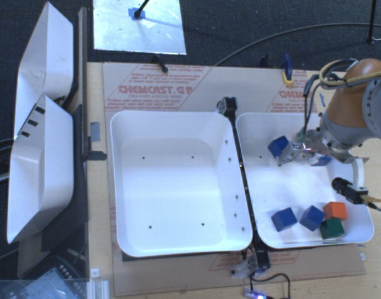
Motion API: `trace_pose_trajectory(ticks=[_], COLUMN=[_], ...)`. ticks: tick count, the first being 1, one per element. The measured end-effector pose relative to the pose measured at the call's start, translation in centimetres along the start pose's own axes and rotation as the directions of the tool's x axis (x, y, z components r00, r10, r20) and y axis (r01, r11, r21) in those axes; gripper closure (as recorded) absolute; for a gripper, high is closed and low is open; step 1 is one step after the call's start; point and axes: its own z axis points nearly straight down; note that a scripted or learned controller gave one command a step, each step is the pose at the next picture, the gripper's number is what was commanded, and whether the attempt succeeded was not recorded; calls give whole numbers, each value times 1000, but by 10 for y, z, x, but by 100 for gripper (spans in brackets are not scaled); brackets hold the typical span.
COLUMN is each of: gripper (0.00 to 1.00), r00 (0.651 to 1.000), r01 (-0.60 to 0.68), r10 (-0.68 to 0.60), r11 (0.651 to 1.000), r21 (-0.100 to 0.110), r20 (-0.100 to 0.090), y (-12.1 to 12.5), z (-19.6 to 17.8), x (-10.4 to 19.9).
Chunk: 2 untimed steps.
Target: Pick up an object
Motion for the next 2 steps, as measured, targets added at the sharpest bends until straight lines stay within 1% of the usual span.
trace_pose_trajectory(ticks=[1,2], gripper=[0,100], r00=[1000,1000], r01=[1,0], r10=[-1,0], r11=[1000,1000], r21=[-3,-5], r20=[0,1], y=[0,1], z=[20,9], x=[0,0])
